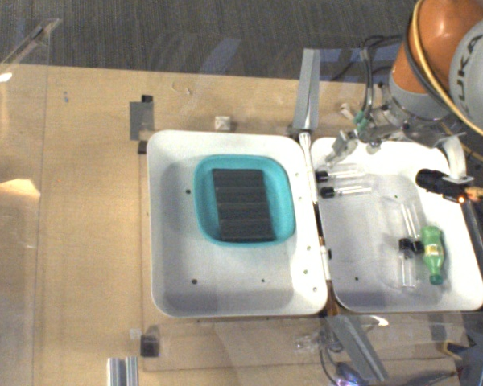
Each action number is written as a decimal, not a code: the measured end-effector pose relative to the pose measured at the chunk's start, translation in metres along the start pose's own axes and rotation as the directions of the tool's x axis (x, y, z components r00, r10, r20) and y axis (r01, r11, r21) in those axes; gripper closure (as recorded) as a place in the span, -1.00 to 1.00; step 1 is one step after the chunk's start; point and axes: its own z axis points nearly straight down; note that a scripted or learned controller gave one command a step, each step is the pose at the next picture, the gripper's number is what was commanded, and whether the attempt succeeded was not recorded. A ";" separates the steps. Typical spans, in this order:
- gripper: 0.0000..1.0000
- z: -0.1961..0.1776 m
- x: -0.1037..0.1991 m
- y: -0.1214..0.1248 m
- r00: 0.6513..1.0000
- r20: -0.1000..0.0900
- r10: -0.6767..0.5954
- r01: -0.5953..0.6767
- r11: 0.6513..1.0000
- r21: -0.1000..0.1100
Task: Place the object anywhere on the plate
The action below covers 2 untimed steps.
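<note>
Square teal plate [244, 199], ribbed dark centre; green bottle-shaped object [433, 253] right bin; jaws state unclear.

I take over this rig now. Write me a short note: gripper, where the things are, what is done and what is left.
Gripper: at the top left corner of the right bin; nothing visible between its fingers, open or shut unclear.
Plate: teal, in the left bin, with a dark ridged block on it.
Green object: in the right bin, near its right edge, beside clear tubes.
Done: nothing placed yet.
Left: pick up the green object, put it on the plate.
</note>
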 end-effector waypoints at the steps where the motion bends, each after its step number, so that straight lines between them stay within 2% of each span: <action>1: -1.00 -0.001 0.019 -0.076 1.000 0.000 0.031 -0.031 1.000 0.001; 2: -1.00 0.039 0.067 -0.054 1.000 -0.002 0.003 -0.003 1.000 0.002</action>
